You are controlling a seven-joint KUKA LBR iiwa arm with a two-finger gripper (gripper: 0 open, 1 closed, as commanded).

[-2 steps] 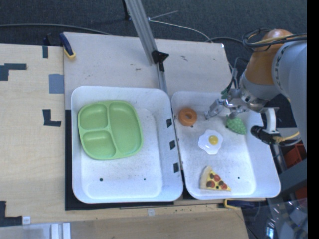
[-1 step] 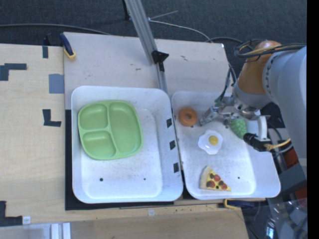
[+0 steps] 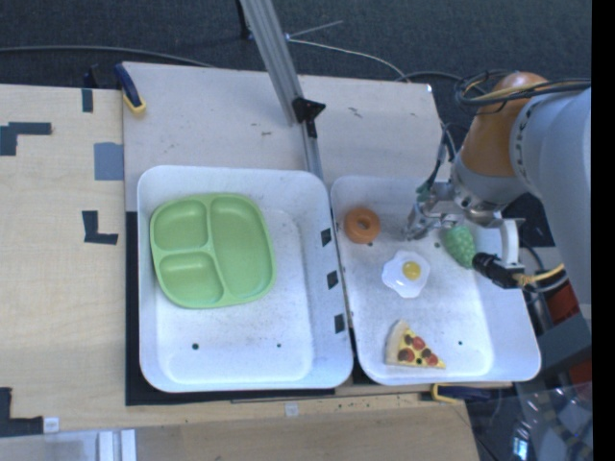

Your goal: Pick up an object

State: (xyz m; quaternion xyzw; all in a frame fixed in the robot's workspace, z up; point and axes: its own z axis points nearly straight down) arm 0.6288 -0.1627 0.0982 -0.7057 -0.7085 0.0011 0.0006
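My gripper (image 3: 421,223) hangs low over the right bin (image 3: 509,339), near its back edge. It is between an orange doughnut (image 3: 362,225) to its left and a green knobbly toy vegetable (image 3: 460,246) just to its right. A fried egg toy (image 3: 406,274) lies a little in front of the gripper. A pizza slice (image 3: 413,347) rests near the bin's front edge. From this angle I see nothing held in the gripper.
The left bin (image 3: 240,353) holds a green divided plate (image 3: 211,250) at its back left. A slanted metal pole (image 3: 279,56) crosses the bench behind the bins. The grey arm with its orange band (image 3: 495,137) reaches in from the right.
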